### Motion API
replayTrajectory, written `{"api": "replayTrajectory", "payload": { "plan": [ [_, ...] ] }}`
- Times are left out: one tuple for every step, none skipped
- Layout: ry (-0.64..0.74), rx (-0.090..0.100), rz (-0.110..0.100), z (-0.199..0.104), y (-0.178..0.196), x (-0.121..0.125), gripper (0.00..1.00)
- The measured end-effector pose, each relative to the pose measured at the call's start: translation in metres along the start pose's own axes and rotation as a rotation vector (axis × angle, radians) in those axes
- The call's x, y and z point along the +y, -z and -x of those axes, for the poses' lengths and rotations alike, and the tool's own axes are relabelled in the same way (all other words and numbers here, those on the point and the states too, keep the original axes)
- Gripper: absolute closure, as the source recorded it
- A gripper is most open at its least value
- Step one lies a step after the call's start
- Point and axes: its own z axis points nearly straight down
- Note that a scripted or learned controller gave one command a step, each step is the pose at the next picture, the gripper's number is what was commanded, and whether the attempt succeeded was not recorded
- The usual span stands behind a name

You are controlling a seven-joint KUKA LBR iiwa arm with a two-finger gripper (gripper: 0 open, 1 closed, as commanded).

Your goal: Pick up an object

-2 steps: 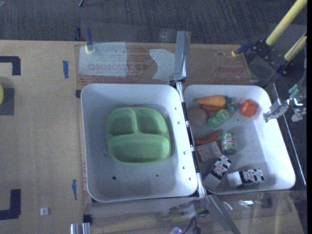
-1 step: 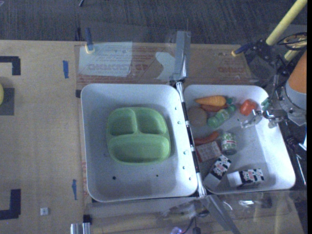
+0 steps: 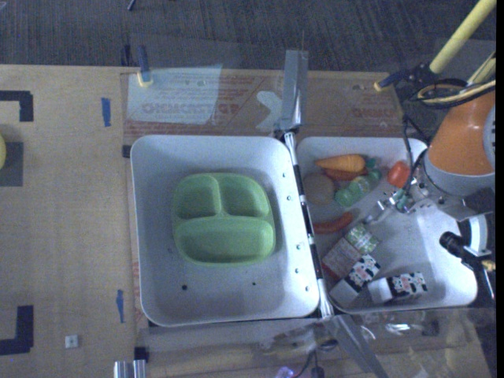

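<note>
Here the grey arm [image 3: 465,144] with its orange band reaches in from the right over the right bin [image 3: 453,290], and its jaws [image 3: 394,203] hang low above the bin's upper middle; whether they are parted or pressed together cannot be told, and nothing is seen between them. Just beside them lie a green bottle-shaped toy [image 3: 356,190], an orange carrot [image 3: 342,163] near the bin's far wall, a small red piece [image 3: 398,173], and a dull round object [image 3: 318,187] by the left wall. A red pepper-like strip [image 3: 334,224] lies lower, and nearer the front are a greenish packet [image 3: 349,248] and two cow-patterned cartons [image 3: 364,272] [image 3: 406,285]. The left bin [image 3: 157,290] holds a green divided plate [image 3: 224,216], lying flat near its middle. Both bins sit side by side on the wooden table [image 3: 63,235].
</note>
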Motion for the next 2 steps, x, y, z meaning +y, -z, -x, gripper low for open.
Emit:
{"api": "replayTrajectory", "payload": {
  "plan": [
    [-0.002, -0.004, 0.006, 0.0016, 0.0119, 0.0012, 1.00],
    [-0.002, -0.004, 0.005, 0.0016, 0.0118, 0.0011, 0.00]
  ]
}}
